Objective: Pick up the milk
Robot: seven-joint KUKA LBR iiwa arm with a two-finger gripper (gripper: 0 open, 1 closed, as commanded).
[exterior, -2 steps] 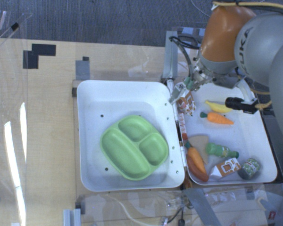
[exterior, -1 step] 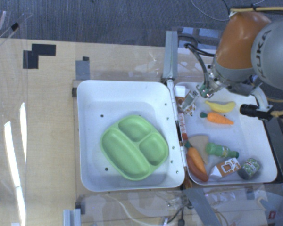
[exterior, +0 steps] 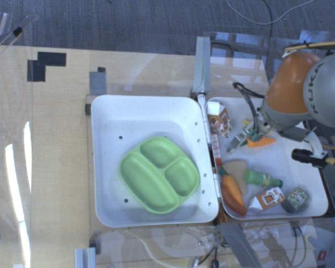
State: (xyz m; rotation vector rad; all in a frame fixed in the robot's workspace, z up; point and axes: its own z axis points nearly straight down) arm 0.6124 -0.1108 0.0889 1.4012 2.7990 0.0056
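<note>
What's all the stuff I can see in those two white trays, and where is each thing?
Left bin: one, white, left half of bench.
Divided plate: one, green, middle of left bin.
Right bin: one, white, beside the left bin.
Milk carton: one, white and brown, right bin's far left corner.
Carrot: one, orange, right bin's near left.
Bottle: one, green, lying mid-bin.
Small carton: one, brown and white, near edge.
Can: one, dark green, near right corner.
Orange piece: one, under the gripper.
Gripper: one, metal, above the right bin, right of the milk carton.
</note>
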